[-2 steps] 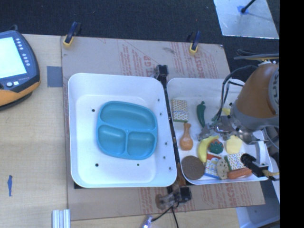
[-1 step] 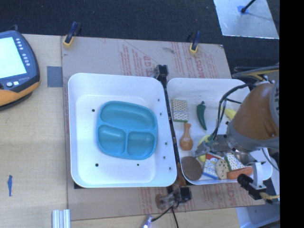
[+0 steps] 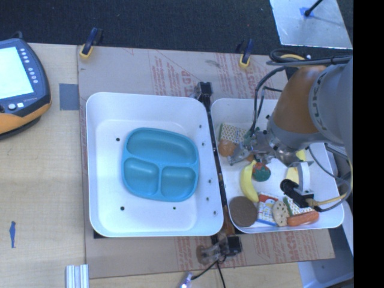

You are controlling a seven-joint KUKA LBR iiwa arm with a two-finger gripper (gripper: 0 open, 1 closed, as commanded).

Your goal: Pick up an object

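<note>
A light wooden bench point(image 3: 42, 179) is seen, and on it a brown cardboard sheet point(image 3: 168, 71) is laid, fixed at its upper edge by two clamps with yellow and blue parts point(image 3: 89, 44). Red printed writing is seen on the cardboard, but it is too small to be read. Above the bench, a dark floor is seen. At the upper left edge, a control pendant with a bright screen point(image 3: 17, 83) is placed.

In the left white bin point(image 3: 102, 215), a blue divided tray point(image 3: 160, 163) is placed. In the right white bin point(image 3: 333, 218), small objects are crowded: a yellow banana point(image 3: 248, 185), a brown round disc point(image 3: 242, 211), a reddish sausage point(image 3: 303, 219).

The gripper point(image 3: 259, 158) is lowered into the upper middle of the right bin, just above the banana. Whether its fingers are apart or together cannot be told.
</note>
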